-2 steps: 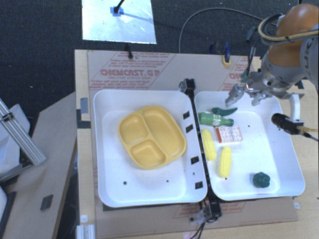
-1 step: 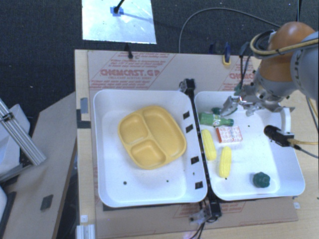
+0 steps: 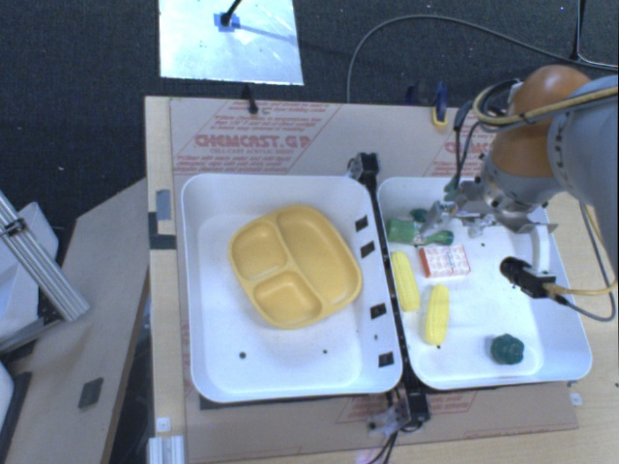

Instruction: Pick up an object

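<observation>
Gripper [image 3: 447, 213] low over green item [image 3: 401, 229] in right bin [image 3: 571, 356]

Dark carpet floor [image 3: 77, 85], shiny metal sheet [image 3: 230, 29], cardboard-topped bench [image 3: 280, 133]

Yellow tray [image 3: 295, 264], yellow corn cobs [image 3: 437, 314], red-patterned white packet [image 3: 444, 261], dark green lump [image 3: 507, 349].

I see bright, even overhead light; the metal sheet [image 3: 230, 27] far up-left of my claw [image 3: 447, 216] glares white, shadows are faint, and focus is slightly soft.
</observation>
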